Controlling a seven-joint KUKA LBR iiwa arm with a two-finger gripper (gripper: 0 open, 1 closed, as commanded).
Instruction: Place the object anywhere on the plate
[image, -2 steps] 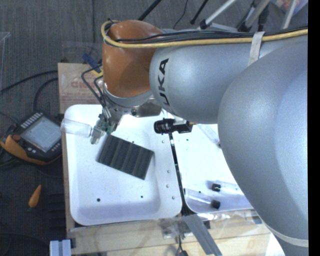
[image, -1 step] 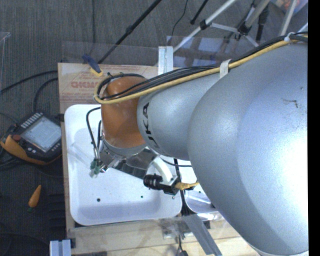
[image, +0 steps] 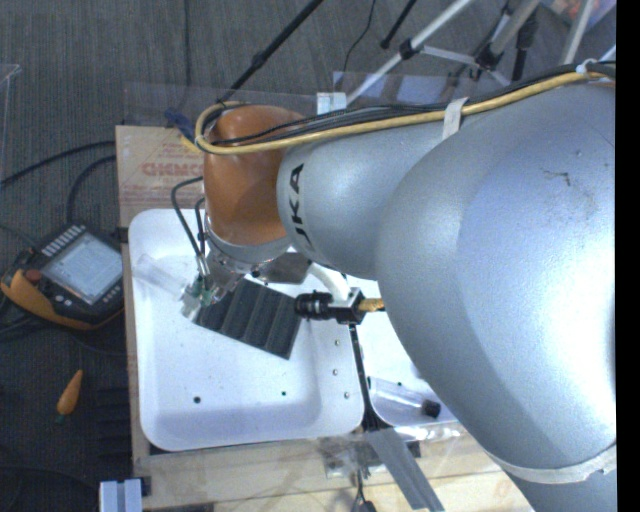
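Gripper (image: 205, 290) low in the left bin (image: 170, 400), fingers hidden under the arm (image: 450, 230): cannot tell whether spread or pressed. Dark ribbed slab (image: 250, 318) just right of it, touching, flat on the bin floor.

Candidate object: dark slab (image: 250, 318), flat, rectangular, ribbed along its top face. Lies askew in the left bin (image: 240, 410), long side slanting down toward camera right. Upper left corner sits directly beneath the pincer (image: 212, 283); the rest extends to the pincer's lower right. Contact with the pincer cannot be judged. Small green-and-pale scrap (image: 193, 292) just left of the pincer, too small to identify. Plate: not made out.
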